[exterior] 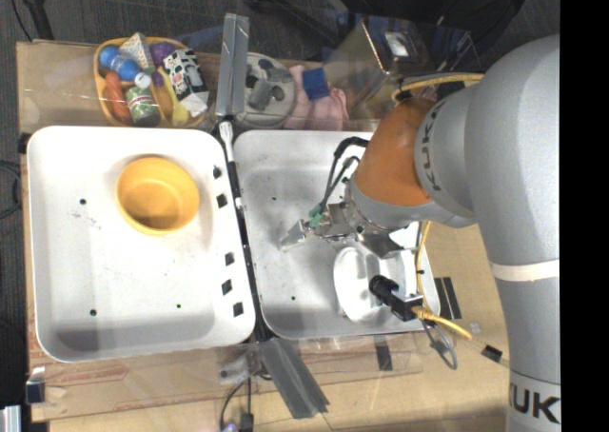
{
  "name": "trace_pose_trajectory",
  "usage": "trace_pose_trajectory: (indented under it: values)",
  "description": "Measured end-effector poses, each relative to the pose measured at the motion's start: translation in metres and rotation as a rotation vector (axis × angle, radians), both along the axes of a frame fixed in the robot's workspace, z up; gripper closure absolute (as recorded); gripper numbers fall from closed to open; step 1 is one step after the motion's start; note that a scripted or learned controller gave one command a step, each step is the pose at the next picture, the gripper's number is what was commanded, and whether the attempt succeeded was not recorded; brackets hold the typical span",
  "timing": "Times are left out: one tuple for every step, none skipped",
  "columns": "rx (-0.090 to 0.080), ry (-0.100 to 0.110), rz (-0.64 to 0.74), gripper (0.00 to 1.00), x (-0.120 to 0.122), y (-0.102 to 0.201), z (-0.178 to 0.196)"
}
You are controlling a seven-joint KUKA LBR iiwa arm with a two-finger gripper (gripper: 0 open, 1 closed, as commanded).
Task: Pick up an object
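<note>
Arm (495,164) reads "KUKA" along wrist and base. Pincer (290,238) low in right bin (285,306); finger state cannot be told. Yellow bowl (158,194) sits in left bin (57,259).

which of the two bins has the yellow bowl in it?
The left bin, the one away from the arm. The yellow bowl sits in its upper half. The right bin has the gripper over it and a white object.
</note>
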State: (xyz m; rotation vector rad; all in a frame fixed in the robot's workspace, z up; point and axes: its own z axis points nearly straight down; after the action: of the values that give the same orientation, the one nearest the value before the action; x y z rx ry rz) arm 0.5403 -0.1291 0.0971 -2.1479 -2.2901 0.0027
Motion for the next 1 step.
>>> trace_pose_trajectory:
  values:
    - [0.0, 0.0, -0.086, 0.0, 0.0361, -0.0446, 0.0584]
